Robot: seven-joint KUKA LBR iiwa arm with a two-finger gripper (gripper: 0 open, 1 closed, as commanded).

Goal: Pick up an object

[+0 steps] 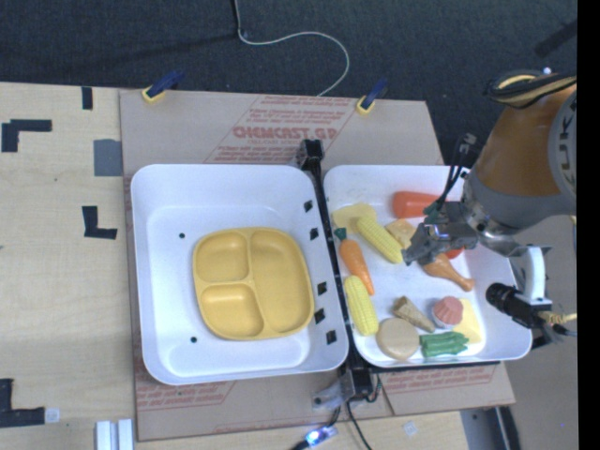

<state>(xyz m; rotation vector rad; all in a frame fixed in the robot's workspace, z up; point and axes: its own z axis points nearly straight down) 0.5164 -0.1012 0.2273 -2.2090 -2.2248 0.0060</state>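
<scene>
The right white bin [384,171] holds several toy foods. There is a corn cob [378,237], an orange carrot [354,262], a second corn cob [361,307], a red-orange piece [411,201] and a brown drumstick [449,272]. Near the front lie a tan round piece [397,337], a green piece [442,345] and a pink round piece [448,309]. My gripper [427,244] hangs low over the middle of this bin. It sits just right of the upper corn cob and above the drumstick, and it hides what lies directly beneath it.
The left white bin [150,190] holds a yellow divided plate [253,282]. A black divider [323,242] runs between the bins. The arm's grey and orange body [525,172] covers the right bin's far right side. A white cable [300,37] lies behind the bench.
</scene>
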